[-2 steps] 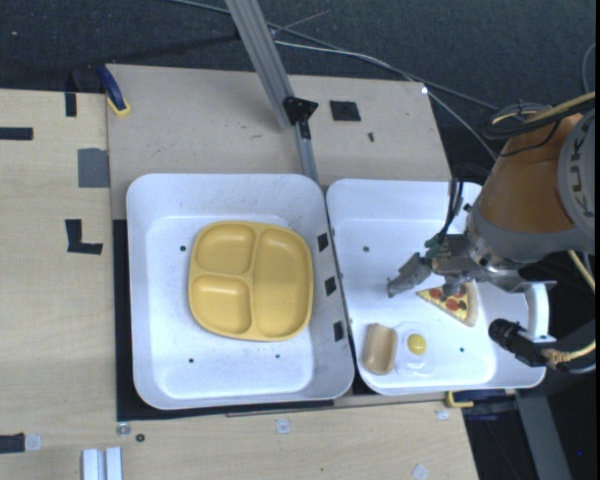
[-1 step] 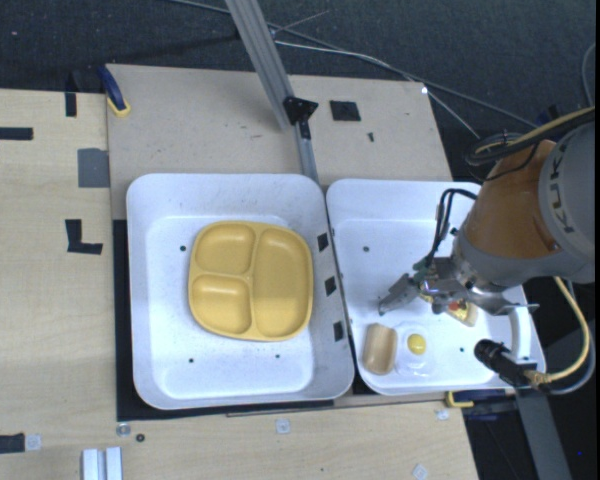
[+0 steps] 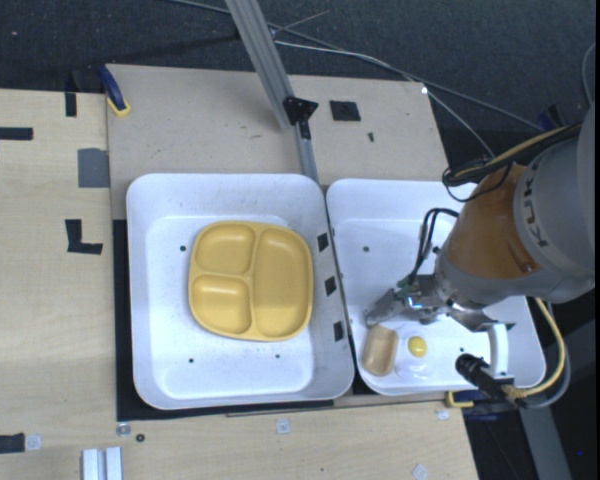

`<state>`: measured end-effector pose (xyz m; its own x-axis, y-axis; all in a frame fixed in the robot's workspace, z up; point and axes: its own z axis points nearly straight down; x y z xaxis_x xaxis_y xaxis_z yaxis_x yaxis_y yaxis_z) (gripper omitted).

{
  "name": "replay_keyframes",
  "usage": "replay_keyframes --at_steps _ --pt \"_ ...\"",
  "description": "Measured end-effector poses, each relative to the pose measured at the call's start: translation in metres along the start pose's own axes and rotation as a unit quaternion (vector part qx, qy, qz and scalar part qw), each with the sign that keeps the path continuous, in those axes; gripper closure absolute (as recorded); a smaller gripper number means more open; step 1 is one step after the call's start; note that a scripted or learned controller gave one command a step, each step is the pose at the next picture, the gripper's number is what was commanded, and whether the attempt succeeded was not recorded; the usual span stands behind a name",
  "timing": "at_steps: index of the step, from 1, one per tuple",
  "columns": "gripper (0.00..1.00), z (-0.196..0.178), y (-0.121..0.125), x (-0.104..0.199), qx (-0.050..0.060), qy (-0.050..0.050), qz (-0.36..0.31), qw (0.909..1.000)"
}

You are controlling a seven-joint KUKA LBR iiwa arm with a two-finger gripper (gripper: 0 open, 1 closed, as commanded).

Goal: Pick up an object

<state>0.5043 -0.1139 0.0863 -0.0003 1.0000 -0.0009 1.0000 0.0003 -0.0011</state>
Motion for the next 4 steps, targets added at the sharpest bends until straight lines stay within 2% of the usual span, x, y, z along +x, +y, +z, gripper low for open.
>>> replay_keyframes --at_steps 1,3,4 --pt "1.0 -0.013 0.001 -0.001 -0.001 -0.001 0.0 1.0" --pt "1.0 -0.127 -0.001 -0.006 -0.002 0.0 0.0 1.0" --pt "1.0 -0.124 -0.007 0.05 0.001 0.001 -0.003 1.0"
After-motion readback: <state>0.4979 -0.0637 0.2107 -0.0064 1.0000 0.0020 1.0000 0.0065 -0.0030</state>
